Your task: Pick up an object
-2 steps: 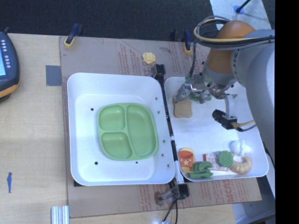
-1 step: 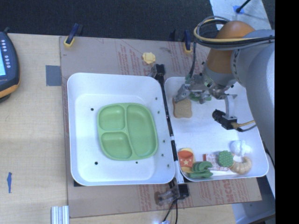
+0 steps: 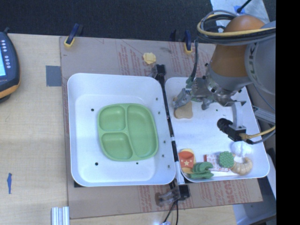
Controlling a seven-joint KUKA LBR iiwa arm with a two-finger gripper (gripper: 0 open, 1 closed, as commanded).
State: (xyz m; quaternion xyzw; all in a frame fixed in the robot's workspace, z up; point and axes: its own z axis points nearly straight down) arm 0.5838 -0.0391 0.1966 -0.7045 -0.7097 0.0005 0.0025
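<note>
The claw [image 3: 183, 99] hangs over the right bin [image 3: 206, 130]; I cannot tell its state. A tan toast-like piece [image 3: 183, 111] lies just under it. It looks light, flat and stiff, so its two opposite edges seem the best hold.

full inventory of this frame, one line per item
Left bin: 1, white, left of bench.
Divided plate: 1, green, three compartments, centre of left bin.
Right bin: 1, white, beside left bin.
Tan toy piece: 1, upper left of right bin, below tool.
Red and yellow toy: 1, right bin's lower left.
Green toys: cluster, lower edge of right bin.
Croissant-like toy: 1, tan, lower right corner.
Yellow scrap: 1, on cardboard above bins.
Pendant: 1, far left.
Arm: 1, grey and orange.
Tool: 1, over tan piece.
</note>
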